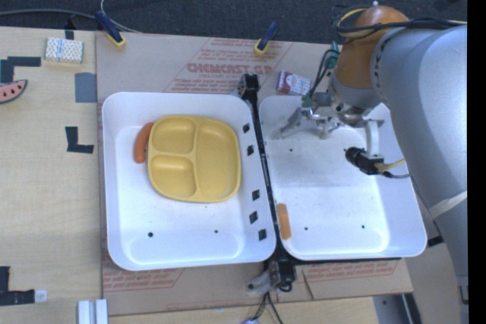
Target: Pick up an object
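Arm: grey KUKA arm (425,110) enters from the right; its orange band (364,49) sits above the wrist, over the upper part of the right bin.
Gripper: the gripper (307,120) hangs over the upper left area of the right bin (395,235); whether it is open or closed cannot be told from this angle. Nothing is seen between its fingers.
Left bin: the left bin (129,224) holds a yellow divided tray (194,158), three compartments, lying flat in the upper half.
Task object, first: an orange sausage-shaped piece (140,143) lies touching the tray's left edge, partly under it.
Task object, second: a small orange piece (283,220) lies in the right bin, against its left wall near the lower corner, well apart from the gripper.
Desk: the bins rest on a cardboard sheet (220,68) on the desk (45,186).
Other items: a small packet (292,82) lies on the cardboard just above the right bin; a watermelon-slice toy (11,91) and a patterned block (64,51) lie at far left.
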